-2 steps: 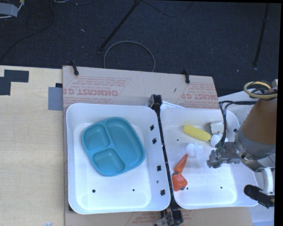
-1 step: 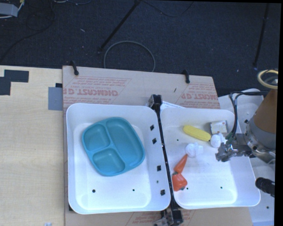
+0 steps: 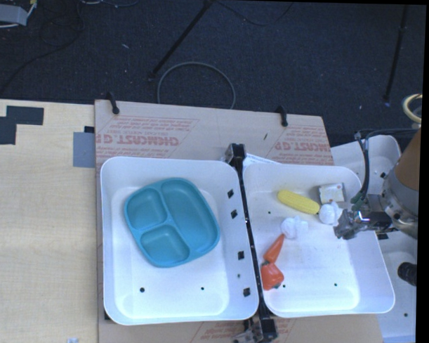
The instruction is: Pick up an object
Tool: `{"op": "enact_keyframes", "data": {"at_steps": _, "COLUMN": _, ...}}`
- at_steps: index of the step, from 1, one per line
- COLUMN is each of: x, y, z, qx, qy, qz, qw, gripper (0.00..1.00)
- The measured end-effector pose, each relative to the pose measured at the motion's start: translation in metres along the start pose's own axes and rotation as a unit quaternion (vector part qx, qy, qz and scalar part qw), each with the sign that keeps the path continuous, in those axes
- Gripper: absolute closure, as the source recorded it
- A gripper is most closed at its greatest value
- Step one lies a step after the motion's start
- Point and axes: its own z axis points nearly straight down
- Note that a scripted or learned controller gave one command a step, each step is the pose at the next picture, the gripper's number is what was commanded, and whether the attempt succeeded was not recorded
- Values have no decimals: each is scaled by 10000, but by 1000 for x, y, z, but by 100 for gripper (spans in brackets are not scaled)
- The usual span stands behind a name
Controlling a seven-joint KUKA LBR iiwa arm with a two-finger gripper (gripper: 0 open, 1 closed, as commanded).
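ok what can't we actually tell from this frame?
- Claw, camera view: small and blurred at the right bin's edge; finger state unreadable.
- Arm: cut off by the right frame edge.
- White pieces beside the corn cob: too small and washed out against the bin to identify.
- Orange toy: lower end touches the divider; shape unclear.
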Motion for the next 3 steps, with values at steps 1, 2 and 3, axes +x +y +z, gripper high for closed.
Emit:
{"op": "enact_keyframes", "data": {"at_steps": 1, "x": 49, "y": 7, "z": -6, "qx": 7, "qy": 11, "qz": -20, "qw": 10000, "gripper": 100}}
{"op": "enact_keyframes", "data": {"at_steps": 2, "x": 97, "y": 23, "z": 4, "qx": 16, "qy": 8, "qz": -16, "qw": 10000, "gripper": 100}}
{"op": "enact_keyframes", "data": {"at_steps": 3, "x": 150, "y": 25, "z": 19, "qx": 31, "qy": 7, "qz": -9, "qw": 10000, "gripper": 100}}
